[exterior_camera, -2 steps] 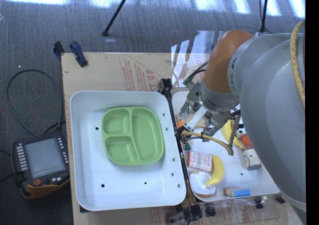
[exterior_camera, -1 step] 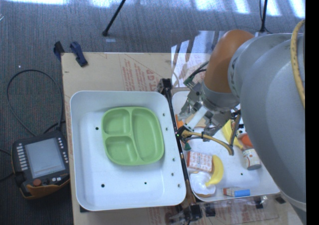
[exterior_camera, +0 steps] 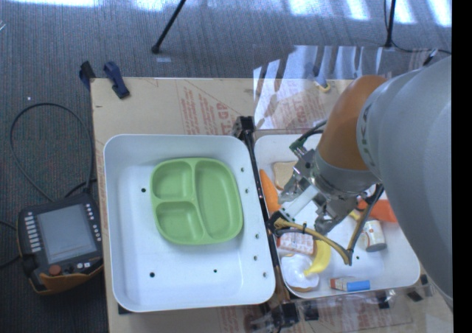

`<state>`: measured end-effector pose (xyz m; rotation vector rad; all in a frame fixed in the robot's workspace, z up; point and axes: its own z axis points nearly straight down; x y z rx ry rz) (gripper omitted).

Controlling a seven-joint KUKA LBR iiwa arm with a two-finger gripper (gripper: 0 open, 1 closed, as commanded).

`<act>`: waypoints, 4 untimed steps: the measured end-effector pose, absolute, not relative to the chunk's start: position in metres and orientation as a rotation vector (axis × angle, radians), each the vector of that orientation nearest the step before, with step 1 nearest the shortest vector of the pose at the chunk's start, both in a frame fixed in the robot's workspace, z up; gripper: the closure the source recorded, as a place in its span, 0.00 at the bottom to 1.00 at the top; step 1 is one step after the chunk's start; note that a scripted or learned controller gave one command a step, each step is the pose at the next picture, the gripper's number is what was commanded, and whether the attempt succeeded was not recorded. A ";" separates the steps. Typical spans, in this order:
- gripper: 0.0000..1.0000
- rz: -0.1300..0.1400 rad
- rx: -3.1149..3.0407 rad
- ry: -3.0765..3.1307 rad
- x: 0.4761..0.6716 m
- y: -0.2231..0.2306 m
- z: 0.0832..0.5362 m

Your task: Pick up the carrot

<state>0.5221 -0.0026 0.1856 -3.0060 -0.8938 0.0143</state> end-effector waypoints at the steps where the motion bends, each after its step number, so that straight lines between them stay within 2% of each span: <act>1: 0.00 0.014 -2.953 -1.048 0.517 -0.066 0.185; 2: 0.00 0.010 -3.002 -0.905 0.570 -0.028 0.186; 3: 0.00 0.016 -3.051 -0.717 0.551 0.014 0.185; 4: 0.00 0.011 -3.122 -0.316 0.566 -0.034 0.186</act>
